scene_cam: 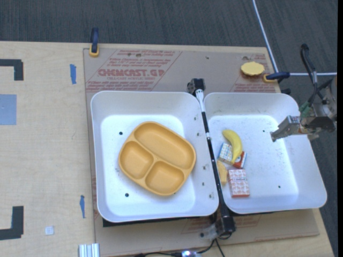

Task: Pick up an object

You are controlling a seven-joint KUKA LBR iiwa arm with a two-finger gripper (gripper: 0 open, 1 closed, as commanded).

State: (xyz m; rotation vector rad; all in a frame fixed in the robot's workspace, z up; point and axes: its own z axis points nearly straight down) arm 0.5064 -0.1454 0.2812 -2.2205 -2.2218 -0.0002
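I see the gripper reaching in from the right, hanging over the right bin near its right wall, well apart from the items. I cannot tell how it stands, wide or narrow; nothing shows held in it.

The pickable things lie bunched along the left side of the right bin, next to the divider between the bins. A banana lies at the top of the group, curving down. Just below it, touching, sits a small packet with white and red print. Below that lies a red box, flat on the floor of the bin, with a yellow piece just to its left.

In the left bin rests a yellow plate with three compartments, set at a tilt to the bin's walls
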